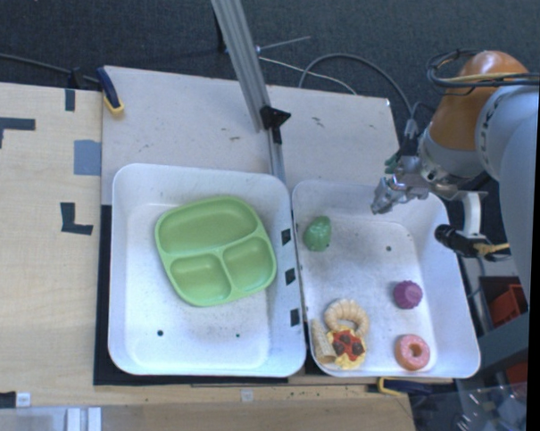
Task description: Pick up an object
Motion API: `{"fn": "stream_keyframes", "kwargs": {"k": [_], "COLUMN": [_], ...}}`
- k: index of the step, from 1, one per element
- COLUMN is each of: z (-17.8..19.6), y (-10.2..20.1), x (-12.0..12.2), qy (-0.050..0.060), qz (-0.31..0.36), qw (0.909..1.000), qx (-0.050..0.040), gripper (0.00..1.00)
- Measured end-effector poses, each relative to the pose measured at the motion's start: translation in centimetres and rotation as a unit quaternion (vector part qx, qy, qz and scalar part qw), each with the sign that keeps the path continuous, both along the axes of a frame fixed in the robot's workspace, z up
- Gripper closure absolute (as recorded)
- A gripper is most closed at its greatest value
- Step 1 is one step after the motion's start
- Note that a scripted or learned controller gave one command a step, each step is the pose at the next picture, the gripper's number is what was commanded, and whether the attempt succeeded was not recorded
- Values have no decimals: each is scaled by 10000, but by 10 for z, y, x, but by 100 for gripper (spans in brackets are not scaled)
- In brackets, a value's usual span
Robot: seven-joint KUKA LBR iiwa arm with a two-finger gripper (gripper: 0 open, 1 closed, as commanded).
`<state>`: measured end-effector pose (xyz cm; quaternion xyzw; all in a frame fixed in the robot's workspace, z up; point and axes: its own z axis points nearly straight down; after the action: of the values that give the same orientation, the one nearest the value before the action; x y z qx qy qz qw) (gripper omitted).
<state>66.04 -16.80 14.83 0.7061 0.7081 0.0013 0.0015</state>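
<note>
My gripper (382, 203) hangs over the back edge of the right bin (447, 262), reaching in from the right under the grey and orange arm. A small green object (317, 233) lies in that bin to the left of the gripper, apart from it. A purple object (408, 295) sits lower right in the bin. Along the bin's front lie a pink doughnut (413, 352), a pale ring-shaped pastry (346, 314) and a red and yellow toy food piece (346, 346). Nothing shows between the fingers.
The left bin (131, 320) holds a green divided plate (216, 249). A grey metal pole (250, 66) slants down to the gap between the bins. Cables run behind the right bin. A wooden bench top lies to the left.
</note>
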Motion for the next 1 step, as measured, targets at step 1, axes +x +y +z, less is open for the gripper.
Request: {"fn": "stream_keyframes", "kwargs": {"k": [1], "z": [61], "y": [6], "x": [7], "qy": [-8], "qz": [-2], "qw": [10000], "qx": [-4], "gripper": [100]}}
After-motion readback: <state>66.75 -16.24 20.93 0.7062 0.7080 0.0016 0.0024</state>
